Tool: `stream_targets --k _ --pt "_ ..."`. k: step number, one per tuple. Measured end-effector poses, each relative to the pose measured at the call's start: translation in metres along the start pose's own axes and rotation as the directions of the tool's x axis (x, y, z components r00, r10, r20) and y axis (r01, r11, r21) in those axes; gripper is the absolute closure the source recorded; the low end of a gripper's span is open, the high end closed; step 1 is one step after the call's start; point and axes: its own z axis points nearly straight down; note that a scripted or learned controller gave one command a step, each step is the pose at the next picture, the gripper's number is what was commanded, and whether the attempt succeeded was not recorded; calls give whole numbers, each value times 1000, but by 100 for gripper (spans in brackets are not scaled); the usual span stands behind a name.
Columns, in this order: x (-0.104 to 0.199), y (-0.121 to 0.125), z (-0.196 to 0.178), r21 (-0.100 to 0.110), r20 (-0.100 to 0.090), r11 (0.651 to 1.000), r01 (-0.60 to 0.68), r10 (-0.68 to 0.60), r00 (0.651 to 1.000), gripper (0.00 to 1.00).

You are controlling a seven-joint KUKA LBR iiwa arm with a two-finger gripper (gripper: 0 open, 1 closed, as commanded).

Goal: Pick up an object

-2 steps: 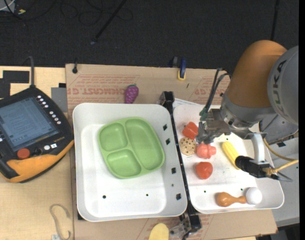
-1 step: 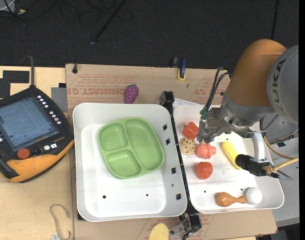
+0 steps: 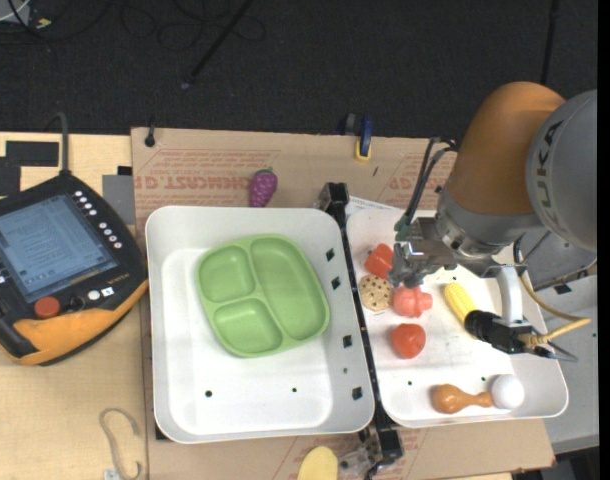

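My gripper (image 3: 409, 276) reaches down into the right bin (image 3: 545, 400), directly over a pink lumpy toy (image 3: 413, 302). Its tips touch or nearly touch the toy's top. A round tan cookie (image 3: 374, 292) lies just left of the gripper. An orange-red piece (image 3: 381, 260) sits up and to the left of it. A red tomato-like ball (image 3: 408, 340) rests below the pink toy. A yellow piece (image 3: 457, 297) lies to the right. Near the bin's front edge are an orange gourd shape (image 3: 453, 399) and a white ball (image 3: 506, 392).
The left bin (image 3: 185, 388) holds a green divided plate (image 3: 262, 294). A purple toy (image 3: 263, 186) lies on the cardboard behind the bins. A teach pendant (image 3: 45, 258) sits far left. A yellow object (image 3: 318, 463) lies in front of the bins.
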Motion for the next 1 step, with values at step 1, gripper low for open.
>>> stream_targets --k 1 --pt "1 -13 7 1 0 1000 -4 4 1000 100"
